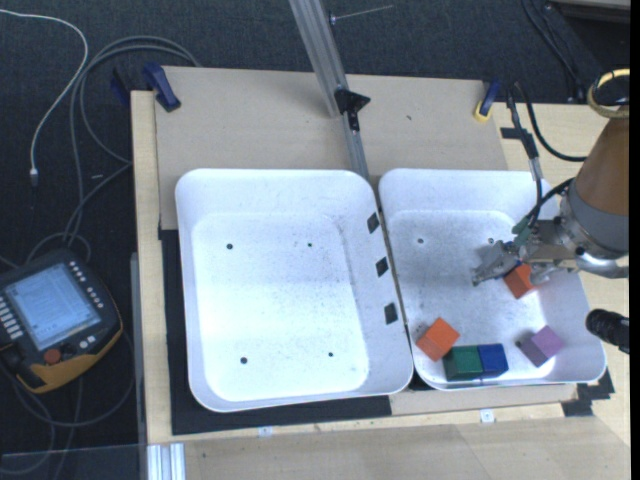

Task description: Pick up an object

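A pendant (50, 313) with a lit screen lies on dark carpet off the bench's left edge, cables looping above it. The left bin (200, 208), smooth white plastic with rounded corners, is speckled with dark flecks. In the right bin (440, 190), an orange block (437, 338), a green block (463, 362) and a blue block (491, 359) sit along the near edge, a purple block (544, 344) toward the near right corner. The gripper (497, 264) hangs mid-bin, an orange-red block (519, 282) partly hidden just beneath it; whether the fingers clamp it cannot be made out. The arm is cut off at the right.
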